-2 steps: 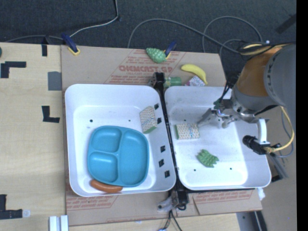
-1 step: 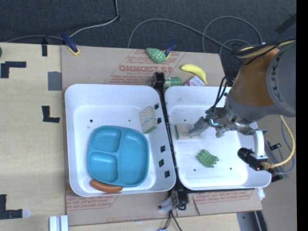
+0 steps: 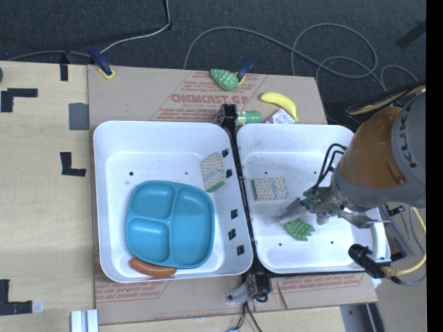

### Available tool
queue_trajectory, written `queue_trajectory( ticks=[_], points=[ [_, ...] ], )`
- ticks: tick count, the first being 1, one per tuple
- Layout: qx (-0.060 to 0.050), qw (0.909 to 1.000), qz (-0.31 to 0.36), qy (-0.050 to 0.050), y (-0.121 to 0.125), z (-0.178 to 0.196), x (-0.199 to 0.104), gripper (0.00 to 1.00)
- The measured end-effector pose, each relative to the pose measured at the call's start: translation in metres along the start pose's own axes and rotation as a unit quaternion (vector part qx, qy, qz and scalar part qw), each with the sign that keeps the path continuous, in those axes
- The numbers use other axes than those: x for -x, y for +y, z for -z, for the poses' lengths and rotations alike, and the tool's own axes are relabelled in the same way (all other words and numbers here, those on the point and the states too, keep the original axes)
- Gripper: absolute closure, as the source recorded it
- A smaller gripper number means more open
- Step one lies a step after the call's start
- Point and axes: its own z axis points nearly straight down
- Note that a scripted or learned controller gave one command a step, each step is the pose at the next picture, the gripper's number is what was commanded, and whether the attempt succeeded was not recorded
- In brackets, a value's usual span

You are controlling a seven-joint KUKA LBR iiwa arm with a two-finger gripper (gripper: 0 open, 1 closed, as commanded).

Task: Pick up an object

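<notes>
Listing bench contents, left to right.

1. Left bin [image 3: 111,185], white and shallow. Holding a blue divided plate [image 3: 169,223] toward its 6 o'clock. Also holding an orange sausage-shaped piece [image 3: 152,268], lying at 7 o'clock of the plate and tucked against the plate's rim. Also holding a small patterned block [image 3: 214,171] at 2 o'clock of the plate, tilted, near the wall shared by the bins.

2. Cardboard sheet [image 3: 138,95] under both bins. Carrying, at 12 o'clock beyond the bins, a green knobbly toy [image 3: 224,79], a yellow banana [image 3: 279,104], and a small green-and-white item [image 3: 248,117] just beside the bin corners; too small to identify, possibly a bottle.

3. Right bin [image 3: 332,133], white and shallow. Holding a flat checked pad [image 3: 268,188] at 9 o'clock of the bin floor. Also holding a green leafy piece [image 3: 299,229] at 5 o'clock of the pad, lying flat on the floor and apart from the pad.

4. Gripper [image 3: 297,211], lowered into the right bin, placed just at 12 o'clock of the green leafy piece. Released or clenched: cannot tell. Contact with the piece: cannot tell.

5. Arm [image 3: 377,161], grey with orange band, entering from 3 o'clock and overhanging the right bin's far side.
</notes>
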Motion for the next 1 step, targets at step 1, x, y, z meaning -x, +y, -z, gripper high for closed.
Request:
queue_trajectory(
  ticks=[1],
  points=[
    [0.01, 0.9999, -0.002, -0.006, 0.0002, -0.046, -0.0111, 0.0]
  ],
)
